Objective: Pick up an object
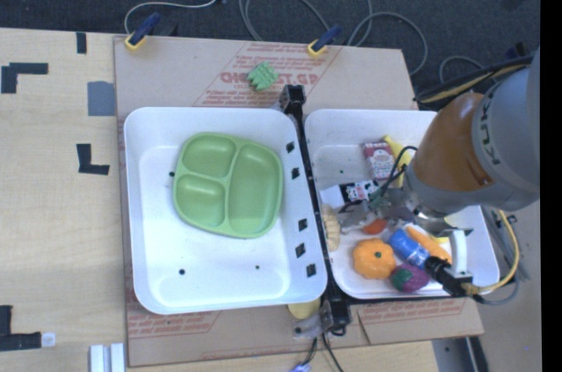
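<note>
My gripper (358, 219) reaches down into the right bin (342, 129) near its left wall, with the grey and orange arm (457, 155) coming in from the right. A small red thing (374, 227) lies right beside the gripper tip. An orange pumpkin-like toy (372, 260) sits just below it. A blue object (408, 246), an orange piece (432, 239) and a purple and green item (407, 278) crowd the bin's front right. A pale corn-like piece (331, 227) rests against the left wall. A dark red packet (378, 158) lies further back.
The left bin (140, 212) holds a green divided plate (228, 184). A small green object (262, 77) lies on the cardboard behind the bins. Blue and yellow clamps (140, 30) hold the cardboard's back edge, and cables loop on the dark floor beyond.
</note>
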{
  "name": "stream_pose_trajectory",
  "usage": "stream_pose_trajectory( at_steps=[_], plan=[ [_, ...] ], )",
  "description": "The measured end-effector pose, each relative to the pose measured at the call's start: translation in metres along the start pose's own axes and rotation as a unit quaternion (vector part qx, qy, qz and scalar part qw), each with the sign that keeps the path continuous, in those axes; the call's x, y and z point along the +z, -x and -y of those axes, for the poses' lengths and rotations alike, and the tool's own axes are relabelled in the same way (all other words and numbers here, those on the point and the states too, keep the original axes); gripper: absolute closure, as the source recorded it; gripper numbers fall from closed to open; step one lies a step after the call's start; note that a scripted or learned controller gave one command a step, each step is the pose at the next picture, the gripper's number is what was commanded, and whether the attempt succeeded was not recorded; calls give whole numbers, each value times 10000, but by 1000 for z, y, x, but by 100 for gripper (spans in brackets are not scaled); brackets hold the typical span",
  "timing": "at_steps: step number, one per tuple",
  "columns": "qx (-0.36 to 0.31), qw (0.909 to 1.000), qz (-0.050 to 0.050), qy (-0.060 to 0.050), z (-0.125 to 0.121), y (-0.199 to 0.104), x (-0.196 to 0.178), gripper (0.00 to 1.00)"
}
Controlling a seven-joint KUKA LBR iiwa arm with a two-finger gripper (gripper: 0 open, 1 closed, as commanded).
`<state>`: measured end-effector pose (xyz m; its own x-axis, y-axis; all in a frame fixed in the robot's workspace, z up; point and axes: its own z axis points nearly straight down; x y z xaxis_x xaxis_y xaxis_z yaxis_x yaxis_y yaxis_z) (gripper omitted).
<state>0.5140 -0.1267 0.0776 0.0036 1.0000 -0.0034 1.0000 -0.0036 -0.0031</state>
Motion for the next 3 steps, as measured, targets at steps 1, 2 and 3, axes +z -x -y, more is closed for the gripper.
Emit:
stream_pose_trajectory(
  at_steps=[1, 2, 3],
  plan=[
    [-34, 10000, 0, 28, -72, -32, -7, 0],
    [-17, 10000, -3, 48, -16, -30, -8, 0],
    [-16, 10000, -1, 26, -17, -29, -16, 100]
  ],
)
